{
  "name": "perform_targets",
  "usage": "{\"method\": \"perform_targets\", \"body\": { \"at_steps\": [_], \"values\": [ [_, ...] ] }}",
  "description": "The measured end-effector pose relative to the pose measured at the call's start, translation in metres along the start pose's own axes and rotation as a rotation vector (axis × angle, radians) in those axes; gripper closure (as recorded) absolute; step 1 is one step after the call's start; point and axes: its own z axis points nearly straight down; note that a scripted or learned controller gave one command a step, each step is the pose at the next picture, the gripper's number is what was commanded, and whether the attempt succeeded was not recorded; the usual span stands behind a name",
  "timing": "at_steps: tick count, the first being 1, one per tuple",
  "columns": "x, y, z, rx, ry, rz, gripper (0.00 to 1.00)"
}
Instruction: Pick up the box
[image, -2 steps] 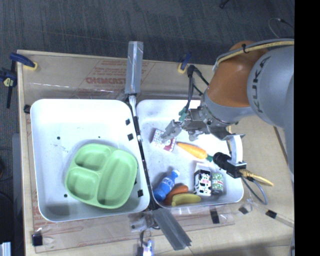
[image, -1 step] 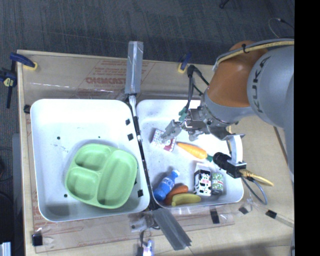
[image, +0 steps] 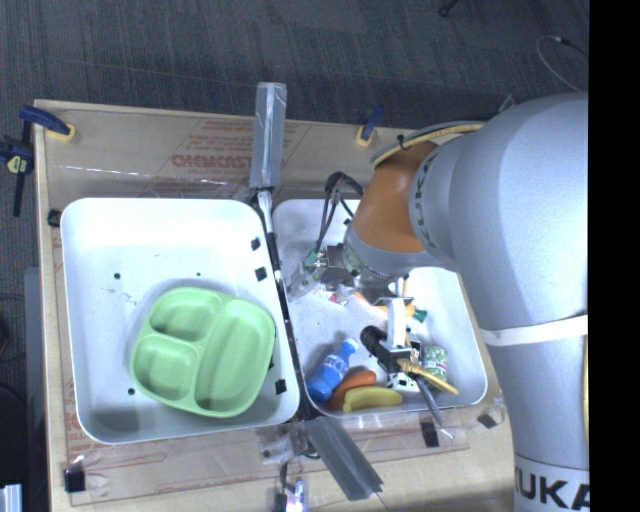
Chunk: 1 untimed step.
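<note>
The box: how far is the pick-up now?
Done: the arm has reached over the right bin. In hand: nothing that I can confirm; the claw sits low near the bin's upper left among small items, and its grip is hidden. Left: the lift. The bottle and banana lie untouched at the front; I cannot pick out the box.

Glossy white plastic bins (image: 100, 240), matt green, seemingly plastic tray (image: 205, 350).
</note>
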Motion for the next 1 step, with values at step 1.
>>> {"method": "perform_targets", "body": {
  "at_steps": [1],
  "values": [
    [0.0000,0.0000,0.0000,0.000,0.000,0.000,0.00]
  ]
}}
